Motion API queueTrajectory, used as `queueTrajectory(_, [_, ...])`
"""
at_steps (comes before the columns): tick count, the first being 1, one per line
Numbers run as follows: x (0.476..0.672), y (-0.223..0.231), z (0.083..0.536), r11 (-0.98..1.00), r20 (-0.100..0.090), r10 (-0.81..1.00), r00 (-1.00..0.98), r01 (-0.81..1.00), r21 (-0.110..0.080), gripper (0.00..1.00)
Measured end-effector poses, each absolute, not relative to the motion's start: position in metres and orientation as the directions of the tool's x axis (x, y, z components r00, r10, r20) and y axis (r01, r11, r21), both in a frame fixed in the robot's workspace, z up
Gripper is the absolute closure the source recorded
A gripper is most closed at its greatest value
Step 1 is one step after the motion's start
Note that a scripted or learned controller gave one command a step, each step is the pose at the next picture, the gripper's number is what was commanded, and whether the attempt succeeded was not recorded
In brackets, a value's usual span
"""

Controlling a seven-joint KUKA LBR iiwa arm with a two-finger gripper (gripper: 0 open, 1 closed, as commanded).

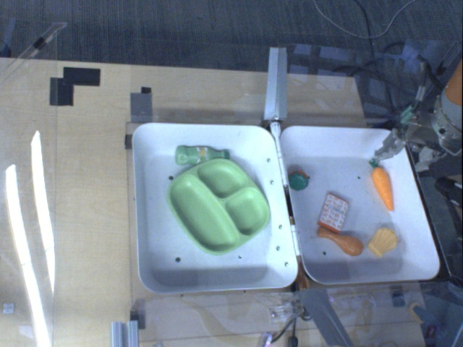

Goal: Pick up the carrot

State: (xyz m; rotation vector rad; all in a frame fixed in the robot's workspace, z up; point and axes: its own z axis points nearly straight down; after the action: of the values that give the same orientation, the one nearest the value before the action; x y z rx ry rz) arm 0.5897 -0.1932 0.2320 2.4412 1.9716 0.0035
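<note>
From my seat at the console I see the carrot (383,187) lying in the right bin (340,266), close to that bin's right wall and in its upper half. It lies nearly lengthwise along the wall, its green-topped end toward the far rim and its pointed orange end toward the near side. It rests on the bin floor, with nothing clamped on it.

The gripper (385,149) comes in from the right edge of the view, above the far right corner of the same bin. Its slim tip slants down and to the left, ending just above the carrot's green end, near it; I cannot tell whether they touch. Whether the gripper is open or closed I cannot tell at this angle.

Elsewhere in the right bin I see a small red and green item (297,180) against the left wall, a flat patterned box (333,210) near the middle, a brown-orange piece (341,242) below it, and a yellow ridged piece (383,242) toward the near right corner. All four lie well apart from the carrot, the yellow one nearest.

The left bin (152,266) holds a green divided plate (218,204) with three compartments, and a pale green bottle (200,153) lying on its side just beyond the plate's far edge. Both bins sit side by side on the pale wooden bench (72,194).
</note>
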Motion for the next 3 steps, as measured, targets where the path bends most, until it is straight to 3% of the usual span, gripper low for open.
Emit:
queueTrajectory(1, [0.623,-0.198,0.238,-0.243,0.0,0.97,0.243,0.97,0.007,0.0])
queueTrajectory(2, [0.613,-0.197,0.197,-0.15,-0.001,0.989,0.15,0.989,0.005,0.0])
queueTrajectory(3, [0.636,-0.197,0.088,-0.028,-0.002,1.0,0.028,1.0,0.008,0.0])
